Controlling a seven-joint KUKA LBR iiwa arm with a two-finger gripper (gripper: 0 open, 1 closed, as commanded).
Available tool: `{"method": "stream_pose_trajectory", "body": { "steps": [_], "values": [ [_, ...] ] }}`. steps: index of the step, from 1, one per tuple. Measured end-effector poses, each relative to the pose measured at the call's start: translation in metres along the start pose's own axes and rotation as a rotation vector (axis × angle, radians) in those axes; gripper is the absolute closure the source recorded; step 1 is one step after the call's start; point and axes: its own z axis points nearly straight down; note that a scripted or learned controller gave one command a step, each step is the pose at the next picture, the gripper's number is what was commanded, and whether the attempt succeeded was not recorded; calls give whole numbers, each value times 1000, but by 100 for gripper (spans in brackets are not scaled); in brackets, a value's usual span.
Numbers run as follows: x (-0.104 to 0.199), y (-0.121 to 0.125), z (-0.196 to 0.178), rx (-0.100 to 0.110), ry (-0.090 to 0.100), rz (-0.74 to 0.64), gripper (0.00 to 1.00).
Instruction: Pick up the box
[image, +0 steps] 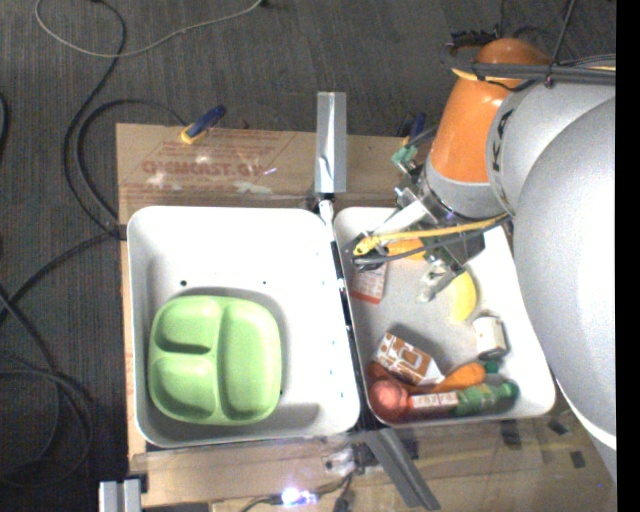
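Grey and slanted, the tool (438, 278) hangs over the far part of the right-hand bin (420, 322), reached down from the arm's orange band (478, 130). Whether it is spread or pressed together cannot be told from this angle, and nothing shows in its grip.

Just beside it on the arm's side lies a yellow object (464, 298), partly hidden. On the other side, a white packet with red print (368, 286) rests against the bin's left wall.

Nearer the camera, well apart from the tool, the box (406, 358) lies flat on the bin floor, brown with white patches, turned at a slant. A small white cylinder (490, 336) sits to its right. Along the near wall lie a red ball-like thing (389, 399), an orange carrot-shaped piece (462, 378) and a green bottle (482, 397) with a red label, close together and just beside the box.

The left-hand bin (230, 250) holds a green divided plate (217, 358). Brown cardboard (230, 165) lies under both bins on the worktop, with a blue clamp (203, 122) at its far edge.
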Motion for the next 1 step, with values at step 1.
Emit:
{"method": "stream_pose_trajectory", "body": {
  "steps": [1],
  "values": [
    [-80,3,85,5,0,-3,0]
  ]
}}
